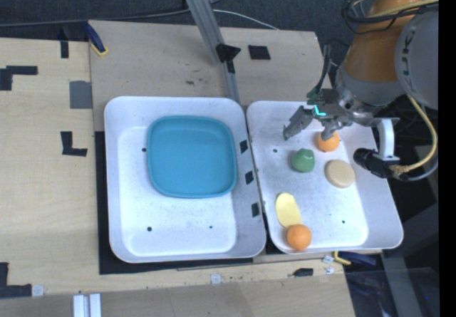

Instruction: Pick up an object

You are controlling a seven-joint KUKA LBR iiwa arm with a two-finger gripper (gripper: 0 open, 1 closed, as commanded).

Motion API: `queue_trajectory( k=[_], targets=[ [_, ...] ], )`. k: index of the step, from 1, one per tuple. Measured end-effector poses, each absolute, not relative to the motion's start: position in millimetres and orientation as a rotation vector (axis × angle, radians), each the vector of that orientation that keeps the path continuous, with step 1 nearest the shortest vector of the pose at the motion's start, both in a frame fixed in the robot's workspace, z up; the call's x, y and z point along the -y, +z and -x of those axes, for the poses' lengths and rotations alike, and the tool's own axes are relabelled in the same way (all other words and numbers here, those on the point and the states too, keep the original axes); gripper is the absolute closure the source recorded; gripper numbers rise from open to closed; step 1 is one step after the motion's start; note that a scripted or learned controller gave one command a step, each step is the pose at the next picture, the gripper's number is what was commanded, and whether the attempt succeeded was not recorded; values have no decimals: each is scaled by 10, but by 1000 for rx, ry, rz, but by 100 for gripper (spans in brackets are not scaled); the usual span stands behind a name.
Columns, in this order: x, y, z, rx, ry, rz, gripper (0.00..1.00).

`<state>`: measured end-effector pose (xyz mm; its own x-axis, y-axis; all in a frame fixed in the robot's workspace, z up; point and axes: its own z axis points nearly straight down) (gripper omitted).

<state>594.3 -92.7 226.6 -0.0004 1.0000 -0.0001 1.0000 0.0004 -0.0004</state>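
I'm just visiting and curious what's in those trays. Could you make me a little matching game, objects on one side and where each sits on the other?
Things:
1. blue plate
2. green object
3. yellow object
4. beige object

Places:
A. right bin, between the green object and the bin's right edge
B. left bin
C. right bin, middle
D. right bin, just above the front orange ball

Pairs: 1-B, 2-C, 3-D, 4-A

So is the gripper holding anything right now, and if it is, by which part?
Nothing is held. The gripper hangs open over the right bin, one finger beside the small orange ball, which lies on the bin floor.
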Motion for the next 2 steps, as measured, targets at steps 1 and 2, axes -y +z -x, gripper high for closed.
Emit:
queue_trajectory(
  k=[1, 2],
  targets=[
    [927, 2266, -5942, 2222, 1, 2221, 0],
    [941, 1808, -6005, 2220, 5, 2219, 0]
  ],
)
